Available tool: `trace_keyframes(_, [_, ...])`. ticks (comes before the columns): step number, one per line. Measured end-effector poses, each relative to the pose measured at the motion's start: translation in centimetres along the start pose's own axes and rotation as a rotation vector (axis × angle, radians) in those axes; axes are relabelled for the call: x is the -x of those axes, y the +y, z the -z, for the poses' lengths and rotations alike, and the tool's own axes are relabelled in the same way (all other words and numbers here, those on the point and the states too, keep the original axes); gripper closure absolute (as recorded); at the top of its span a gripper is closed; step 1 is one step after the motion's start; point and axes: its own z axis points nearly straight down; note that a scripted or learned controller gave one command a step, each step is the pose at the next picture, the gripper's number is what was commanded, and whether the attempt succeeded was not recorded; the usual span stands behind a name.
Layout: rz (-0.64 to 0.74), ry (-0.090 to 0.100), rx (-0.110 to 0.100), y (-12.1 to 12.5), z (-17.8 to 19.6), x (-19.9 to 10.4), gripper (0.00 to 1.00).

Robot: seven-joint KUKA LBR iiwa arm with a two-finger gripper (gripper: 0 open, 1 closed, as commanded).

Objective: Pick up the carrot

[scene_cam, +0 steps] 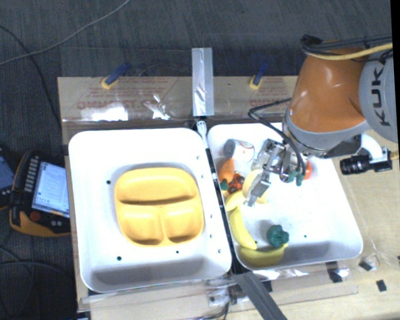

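I see a dark grey carpet floor (31,58) all around, with thin black cables on it; on top sits a flat brown bench (149,98) that looks like cardboard with shiny clear tape; there are two white bins, smooth and shallow with round corners, side by side and touching in the middle; the left bin (94,196) holds one big yellow tray (159,204), shiny plastic, with three dips in it; the right bin (325,209) holds the small things; my one arm (331,94) comes in from the right, round and orange above the wrist, with grey further up; one yellow banana (244,240) curves along the bottom left of the right bin; one small green toy (278,236) with a bumpy top sits just beside it; one orange carrot (226,166) lies near the bin's left wall, up by a little grey cup (230,147); the gripper (256,190) hangs over the bin just right of the carrot, and I cannot tell how its tips are set.
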Motion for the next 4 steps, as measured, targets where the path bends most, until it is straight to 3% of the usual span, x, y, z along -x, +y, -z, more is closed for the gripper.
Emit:
trace_keyframes(1, [0.1, -0.004, 0.001, 6.7, 15.2, -3.2, 1.0])
trace_keyframes(2, [0.435, -0.002, -0.002, 3.0, 6.0, -1.8, 1.0])
trace_keyframes(3, [0.869, -0.005, 0.002, 6.3, 13.7, -0.5, 1.0])
trace_keyframes(4, [1.153, 0.0, -0.001, 3.9, 5.1, -4.6, 1.0])
